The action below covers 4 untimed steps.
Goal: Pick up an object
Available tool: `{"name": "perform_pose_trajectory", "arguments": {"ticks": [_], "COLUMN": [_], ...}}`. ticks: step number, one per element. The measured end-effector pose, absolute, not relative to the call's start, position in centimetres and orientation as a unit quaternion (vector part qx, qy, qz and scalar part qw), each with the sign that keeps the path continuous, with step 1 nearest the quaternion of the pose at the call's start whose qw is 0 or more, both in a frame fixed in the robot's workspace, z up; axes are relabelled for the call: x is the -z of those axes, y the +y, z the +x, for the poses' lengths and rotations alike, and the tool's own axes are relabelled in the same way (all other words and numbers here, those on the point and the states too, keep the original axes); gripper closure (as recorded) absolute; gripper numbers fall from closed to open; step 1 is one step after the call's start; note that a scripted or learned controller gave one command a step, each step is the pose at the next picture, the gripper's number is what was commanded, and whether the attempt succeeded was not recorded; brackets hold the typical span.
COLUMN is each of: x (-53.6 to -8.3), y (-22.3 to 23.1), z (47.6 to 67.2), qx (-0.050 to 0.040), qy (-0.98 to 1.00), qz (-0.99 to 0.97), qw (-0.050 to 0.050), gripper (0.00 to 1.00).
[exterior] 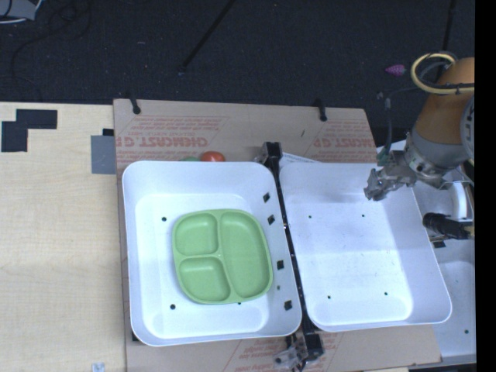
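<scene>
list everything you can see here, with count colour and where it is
plate: 1, green, three compartments, lying flat in the left bin
bins: 2, white, side by side on the board
small object: 1, red-orange, just behind the left bin's far rim, partly hidden
board: 1, brown with red print, under the bins
bench: 1, light wood, left of the board
patches: several, black and grey, on the bench's far left
arm: 1, grey with orange band, at the right
gripper: 1, grey, over the right bin's far right corner
</scene>
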<state>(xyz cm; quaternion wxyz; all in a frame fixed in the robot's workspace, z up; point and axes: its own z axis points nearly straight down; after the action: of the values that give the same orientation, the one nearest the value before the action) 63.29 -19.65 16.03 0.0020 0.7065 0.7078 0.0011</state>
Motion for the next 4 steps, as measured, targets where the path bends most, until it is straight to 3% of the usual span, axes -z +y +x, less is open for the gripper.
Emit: {"name": "perform_pose_trajectory", "arguments": {"ticks": [1,2,4], "x": [-21.4,-22.8,-22.2], "y": [-20.2,-20.3,-9.8], "z": [62.5,62.5,60.1], "qx": [-0.0008,-0.0001,0.0005], "qy": [0.707,0.707,0.709], "qz": [0.707,0.707,0.706], "qw": [0.002,0.0,-0.003], "gripper": [1.0,1.0,1.0]}}
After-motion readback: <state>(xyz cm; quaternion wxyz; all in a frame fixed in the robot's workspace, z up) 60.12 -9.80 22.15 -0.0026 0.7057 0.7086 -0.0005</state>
